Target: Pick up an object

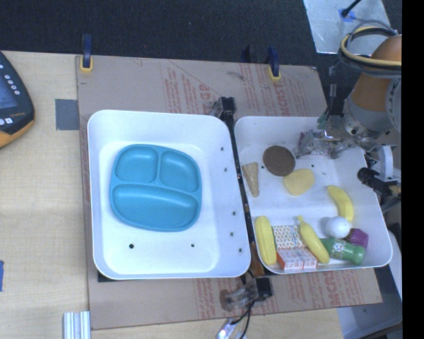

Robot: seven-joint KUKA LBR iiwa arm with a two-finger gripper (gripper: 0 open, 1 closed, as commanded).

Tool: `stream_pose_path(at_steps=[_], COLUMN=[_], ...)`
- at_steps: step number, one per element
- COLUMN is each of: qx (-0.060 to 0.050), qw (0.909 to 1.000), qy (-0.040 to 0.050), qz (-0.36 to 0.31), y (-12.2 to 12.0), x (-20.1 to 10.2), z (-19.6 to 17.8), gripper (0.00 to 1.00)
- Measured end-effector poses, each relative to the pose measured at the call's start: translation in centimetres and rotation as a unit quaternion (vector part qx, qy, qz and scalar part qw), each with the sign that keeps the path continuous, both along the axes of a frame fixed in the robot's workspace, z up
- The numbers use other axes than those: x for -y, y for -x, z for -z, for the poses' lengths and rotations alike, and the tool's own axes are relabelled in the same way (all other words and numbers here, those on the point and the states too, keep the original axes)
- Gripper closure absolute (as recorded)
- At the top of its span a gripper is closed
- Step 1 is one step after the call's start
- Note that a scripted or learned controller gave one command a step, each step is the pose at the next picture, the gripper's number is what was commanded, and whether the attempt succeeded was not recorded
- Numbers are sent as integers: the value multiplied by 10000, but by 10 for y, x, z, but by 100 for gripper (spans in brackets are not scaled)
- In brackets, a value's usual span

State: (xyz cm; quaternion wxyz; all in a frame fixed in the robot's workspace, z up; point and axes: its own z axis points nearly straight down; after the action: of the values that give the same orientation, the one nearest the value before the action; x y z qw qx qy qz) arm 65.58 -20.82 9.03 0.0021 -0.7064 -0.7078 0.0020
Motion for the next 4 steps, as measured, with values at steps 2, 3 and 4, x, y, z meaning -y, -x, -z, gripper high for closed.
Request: stream_pose_path(at_steps=[2,3,4], qx=[-47,0,82], qw=[10000,10000,9999], qy=[-22,3,3], qz=[10,-26,-58], y=[139,132,64], x=[4,5,-71], z=[-1,-12,-112], gripper=[0,100,100])
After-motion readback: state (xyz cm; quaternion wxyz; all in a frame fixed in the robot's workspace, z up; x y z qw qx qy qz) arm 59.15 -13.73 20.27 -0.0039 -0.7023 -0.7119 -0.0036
